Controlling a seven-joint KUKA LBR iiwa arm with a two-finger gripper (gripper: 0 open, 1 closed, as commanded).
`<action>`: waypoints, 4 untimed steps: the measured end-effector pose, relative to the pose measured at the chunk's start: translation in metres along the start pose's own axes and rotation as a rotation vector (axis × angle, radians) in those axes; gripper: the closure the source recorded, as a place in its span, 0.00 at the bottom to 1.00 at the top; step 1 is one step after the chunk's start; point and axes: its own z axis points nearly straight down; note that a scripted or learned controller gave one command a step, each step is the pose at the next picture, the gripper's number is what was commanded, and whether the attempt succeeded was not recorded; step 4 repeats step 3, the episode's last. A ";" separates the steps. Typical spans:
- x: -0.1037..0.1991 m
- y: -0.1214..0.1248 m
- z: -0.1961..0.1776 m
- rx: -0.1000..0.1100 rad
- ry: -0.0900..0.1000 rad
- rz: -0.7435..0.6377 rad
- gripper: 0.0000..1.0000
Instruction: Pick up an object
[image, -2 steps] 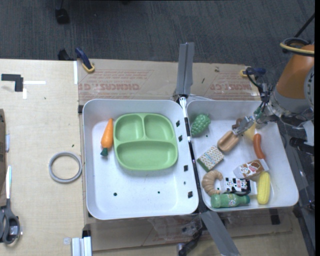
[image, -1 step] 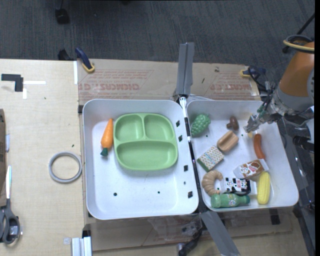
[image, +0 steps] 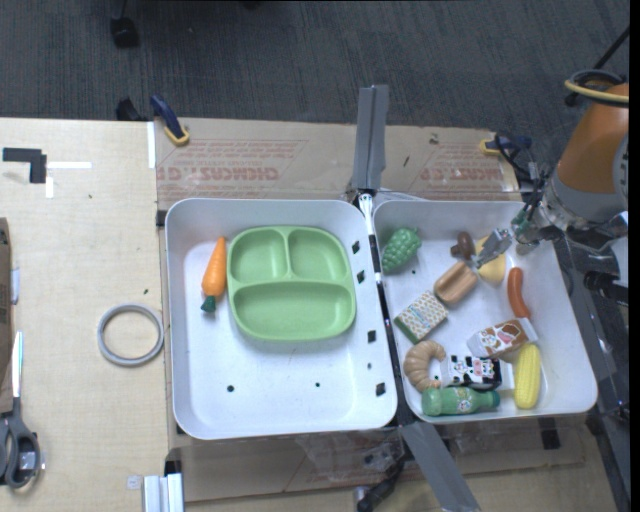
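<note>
Seemingly the claw (image: 497, 243) hovered at the right bin's (image: 575, 325) one o'clock corner, just above the yellow cheese wedge (image: 491, 268); its spread I could not tell. Approach step; next, a straight descent onto the cheese.

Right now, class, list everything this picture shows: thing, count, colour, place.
Bins: two, white, side by side on the bench.
Divided plate: one, green, left bin.
Carrot: one, orange, left of the plate.
Bumpy green fruit: one, right bin, upper left.
Hot dog: one, tan, right bin middle.
Sausage: one, red-orange, right bin.
Croissant: one, tan, right bin front.
Bottle: one, green, front edge.
Corn: one, yellow, front right.
Tape ring: one, grey, bench left.
Arm: one, grey and orange, right.
Pincer: one, over the right bin.
</note>
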 end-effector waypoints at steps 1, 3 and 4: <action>0.016 -0.052 0.012 0.005 0.009 0.005 0.00; 0.056 0.036 -0.080 0.005 0.000 0.089 1.00; 0.056 0.036 -0.080 0.005 0.000 0.089 1.00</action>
